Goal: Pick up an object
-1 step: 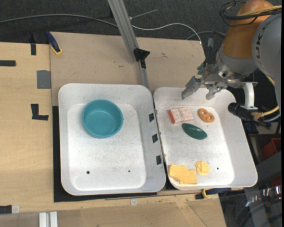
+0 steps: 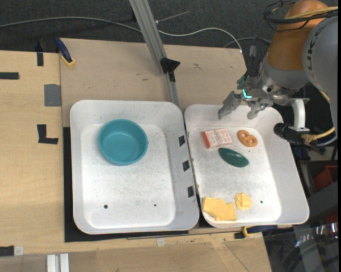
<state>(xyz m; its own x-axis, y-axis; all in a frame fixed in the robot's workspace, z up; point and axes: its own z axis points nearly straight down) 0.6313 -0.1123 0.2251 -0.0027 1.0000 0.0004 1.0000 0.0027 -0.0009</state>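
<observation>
Jaws (image 2: 240,111) spread open, gripping nothing, above red-white packet (image 2: 217,137); print unreadable.

A grey arm (image 2: 329,44) with an orange band, black cables, and a grey two-finger gripper (image 2: 241,109) lit teal.

No text, label or number can be read — the small red-and-white packet (image 2: 217,137) in the right bin shows markings too blurred to make out.

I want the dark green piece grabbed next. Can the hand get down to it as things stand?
Probably yes: the hand hovers open over the right bin, and the dark green piece lies uncovered, apart from its neighbours.
</observation>
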